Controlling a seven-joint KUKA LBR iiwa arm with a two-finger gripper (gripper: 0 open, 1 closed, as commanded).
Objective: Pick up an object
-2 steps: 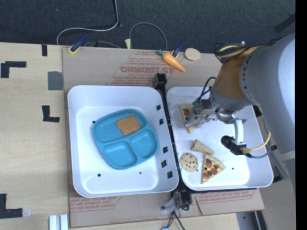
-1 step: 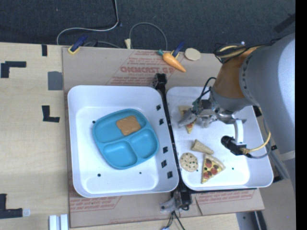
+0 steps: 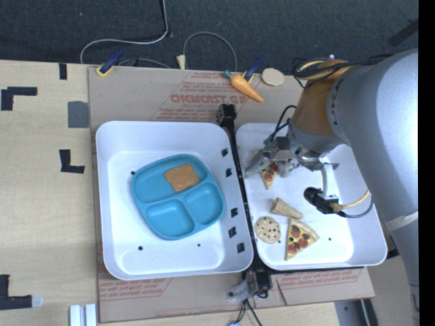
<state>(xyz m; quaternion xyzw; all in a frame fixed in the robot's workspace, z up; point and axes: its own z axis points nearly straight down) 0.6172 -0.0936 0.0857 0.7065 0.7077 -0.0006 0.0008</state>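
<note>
1. Two white bins sit side by side on the bench; the left bin carries a blue divided plate lying near its middle.
2. A tan square cracker rests in the plate's upper compartment, toward the bin's far edge.
3. The arm comes in over the right bin from the right, its orange band above the wrist.
4. The gripper is down low near the right bin's far left corner, close to the divider between the bins.
5. A small pizza slice lies right at the fingertips; from here I cannot tell whether the jaws are spread or clamped, nor whether they have that slice.
6. A tan wedge lies near the middle of the right bin.
7. A round chocolate-chip cookie sits close to the right bin's left wall, toward the near edge.
8. Just beside the cookie, a bigger pizza slice lies toward the near edge.
9. Outside the bins, on the cardboard by the far edge, a toy carrot lies, and a pale round disc is near it.
</note>
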